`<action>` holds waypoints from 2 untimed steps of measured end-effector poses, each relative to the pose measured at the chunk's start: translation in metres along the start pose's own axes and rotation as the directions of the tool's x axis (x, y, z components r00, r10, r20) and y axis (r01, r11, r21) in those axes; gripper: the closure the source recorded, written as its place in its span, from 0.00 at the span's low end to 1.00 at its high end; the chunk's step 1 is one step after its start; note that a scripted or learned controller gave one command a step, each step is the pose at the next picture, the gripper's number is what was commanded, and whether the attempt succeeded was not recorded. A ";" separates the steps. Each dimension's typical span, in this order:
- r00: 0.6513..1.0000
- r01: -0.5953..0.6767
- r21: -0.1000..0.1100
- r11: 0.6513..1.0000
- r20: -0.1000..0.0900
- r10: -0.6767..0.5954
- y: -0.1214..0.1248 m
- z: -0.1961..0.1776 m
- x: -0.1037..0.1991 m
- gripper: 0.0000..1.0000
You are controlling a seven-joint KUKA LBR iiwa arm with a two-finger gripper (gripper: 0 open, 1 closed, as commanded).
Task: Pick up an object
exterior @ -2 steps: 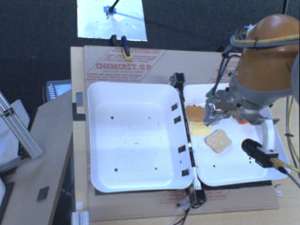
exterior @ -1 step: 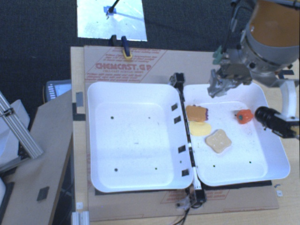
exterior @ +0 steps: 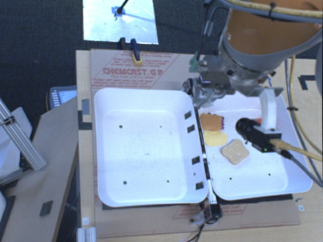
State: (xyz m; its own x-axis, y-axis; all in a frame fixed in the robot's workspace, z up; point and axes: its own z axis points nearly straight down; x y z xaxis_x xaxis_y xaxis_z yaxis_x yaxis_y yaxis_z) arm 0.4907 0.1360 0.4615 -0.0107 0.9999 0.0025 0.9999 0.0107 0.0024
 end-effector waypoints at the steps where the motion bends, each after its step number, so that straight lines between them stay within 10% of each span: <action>1: 1.000 0.000 -0.002 1.000 -0.001 0.000 -0.004 -0.032 0.055 1.00; 2: 1.000 -0.003 -0.003 1.000 0.000 0.003 0.042 -0.048 0.100 1.00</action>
State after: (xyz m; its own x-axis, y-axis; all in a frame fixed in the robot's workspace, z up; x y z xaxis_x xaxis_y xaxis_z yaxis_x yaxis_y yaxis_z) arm 0.5320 0.2367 0.5099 -0.0075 1.0000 0.0025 1.0000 0.0075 0.0050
